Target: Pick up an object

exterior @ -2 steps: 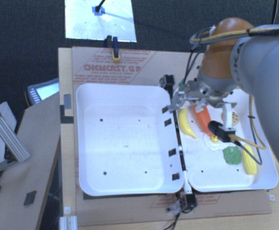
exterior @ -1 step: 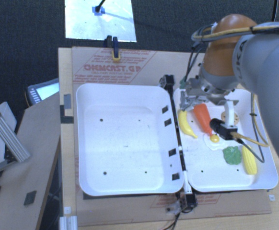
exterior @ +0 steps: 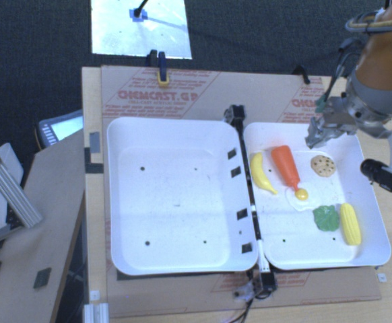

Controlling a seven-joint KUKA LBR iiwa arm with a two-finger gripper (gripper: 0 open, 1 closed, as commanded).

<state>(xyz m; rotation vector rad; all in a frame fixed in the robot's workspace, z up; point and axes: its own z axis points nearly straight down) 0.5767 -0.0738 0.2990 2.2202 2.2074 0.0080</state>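
Camera view shows the claw (exterior: pixel 315 138) hung over the far part of the right bin (exterior: pixel 374 258), above the bin floor, with nothing seen between its tips; whether it is released or clenched cannot be told at this angle. No object is lifted, so the pick is judged not yet made and the whole of it is left: a descent, a closing and a lift. All the candidates are laid in the right bin. A cookie (exterior: pixel 322 165) is found nearest, just below the claw and slightly toward the arm's side. A carrot (exterior: pixel 285 166) is set a little farther, on the side away from the arm, with a banana (exterior: pixel 262 173) beyond it near the divider. A fried egg (exterior: pixel 302 197) is touched by the carrot's near end. A green leafy piece (exterior: pixel 327 218) and a corn cob (exterior: pixel 350 223) are placed well apart from the claw, toward the near rim. The left bin (exterior: pixel 118 200) is located far off, beyond the divider.
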